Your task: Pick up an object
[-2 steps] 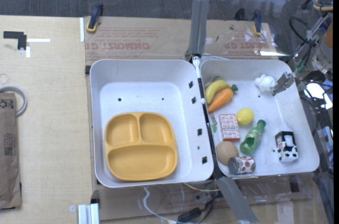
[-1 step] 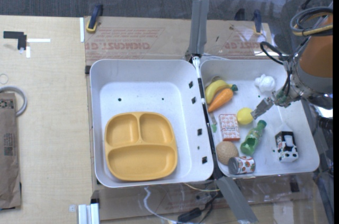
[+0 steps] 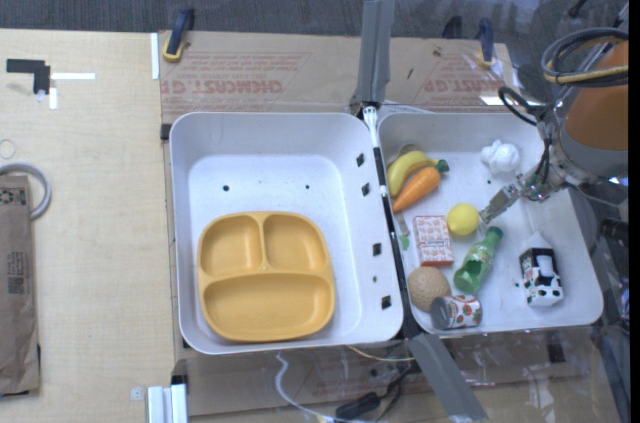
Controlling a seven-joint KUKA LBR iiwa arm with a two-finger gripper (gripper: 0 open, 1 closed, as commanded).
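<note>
My tool, its opening impossible to judge, hangs just beside the small round yellow lemon; the neighbouring green plastic bottle could deflect a grasp.

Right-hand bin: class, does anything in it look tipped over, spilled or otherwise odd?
Nothing is spilled or broken. The green bottle lies on its side, and the small can is tipped over near the front wall beside the round brown ball. The rest is loosely jumbled.

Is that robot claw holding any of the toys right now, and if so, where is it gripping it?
Nothing is held. The gripper hangs over the right bin, beside the lemon.
</note>
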